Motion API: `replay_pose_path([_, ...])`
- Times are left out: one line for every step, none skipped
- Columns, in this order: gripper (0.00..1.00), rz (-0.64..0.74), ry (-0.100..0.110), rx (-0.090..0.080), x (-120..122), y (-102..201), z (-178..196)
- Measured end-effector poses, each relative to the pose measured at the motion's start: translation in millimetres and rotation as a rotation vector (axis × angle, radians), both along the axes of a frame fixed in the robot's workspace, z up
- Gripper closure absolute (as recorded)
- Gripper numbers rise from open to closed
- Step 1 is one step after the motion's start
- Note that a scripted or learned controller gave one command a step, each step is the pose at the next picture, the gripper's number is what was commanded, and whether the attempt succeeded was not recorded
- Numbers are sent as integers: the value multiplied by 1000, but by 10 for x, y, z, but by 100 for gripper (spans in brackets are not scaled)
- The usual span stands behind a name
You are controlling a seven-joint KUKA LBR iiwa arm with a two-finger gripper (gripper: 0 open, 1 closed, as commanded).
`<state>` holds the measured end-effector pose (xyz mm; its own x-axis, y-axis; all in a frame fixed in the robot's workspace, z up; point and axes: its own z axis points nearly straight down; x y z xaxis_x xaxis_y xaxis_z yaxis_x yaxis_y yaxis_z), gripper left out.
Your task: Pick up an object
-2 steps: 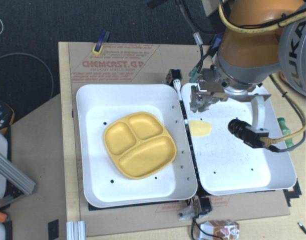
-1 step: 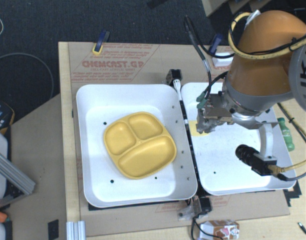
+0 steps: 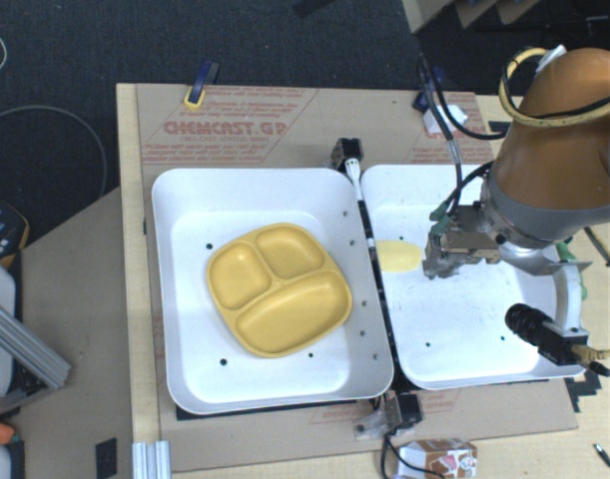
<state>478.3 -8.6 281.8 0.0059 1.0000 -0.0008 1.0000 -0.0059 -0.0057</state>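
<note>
A yellow divided plate (image 3: 278,289) with three compartments lies in the left bin (image 3: 185,347). A small pale yellow object (image 3: 397,256) lies in the right bin (image 3: 464,347), near its left wall. My gripper (image 3: 441,264) hangs over the right bin, just right of the pale yellow object and close to the bin floor. The orange wrist band above it hides part of the bin's right side.
The two white bins sit side by side on a cardboard-covered bench (image 3: 245,123). A blue and yellow clamp (image 3: 198,86) grips the bench's far edge. A black clip (image 3: 345,153) sits at the far end of the seam between the bins.
</note>
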Motion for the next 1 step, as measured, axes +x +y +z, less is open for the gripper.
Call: replay_pose_path([100,14,-16,3,20,558,835])
